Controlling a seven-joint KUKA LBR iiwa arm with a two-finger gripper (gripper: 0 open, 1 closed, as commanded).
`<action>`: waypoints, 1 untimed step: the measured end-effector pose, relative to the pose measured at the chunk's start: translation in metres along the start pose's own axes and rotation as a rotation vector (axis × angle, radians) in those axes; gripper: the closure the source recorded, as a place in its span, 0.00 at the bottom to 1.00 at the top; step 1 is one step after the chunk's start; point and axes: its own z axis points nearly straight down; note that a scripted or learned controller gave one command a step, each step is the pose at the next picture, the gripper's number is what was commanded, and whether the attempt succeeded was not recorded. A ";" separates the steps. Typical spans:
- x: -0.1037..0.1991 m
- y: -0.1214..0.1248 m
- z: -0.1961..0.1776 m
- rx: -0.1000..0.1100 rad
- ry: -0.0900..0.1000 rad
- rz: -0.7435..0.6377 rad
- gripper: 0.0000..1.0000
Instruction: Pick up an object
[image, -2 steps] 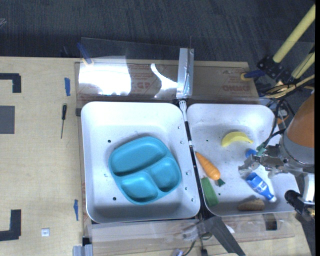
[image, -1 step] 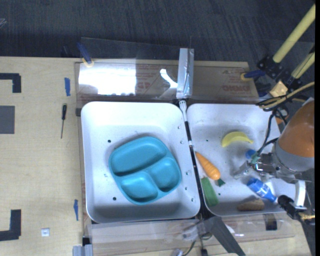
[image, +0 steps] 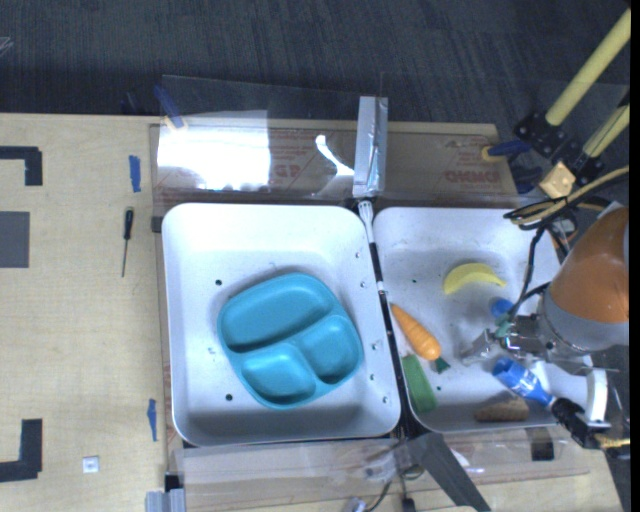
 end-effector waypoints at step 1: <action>-0.015 0.002 0.000 0.000 0.002 -0.110 0.00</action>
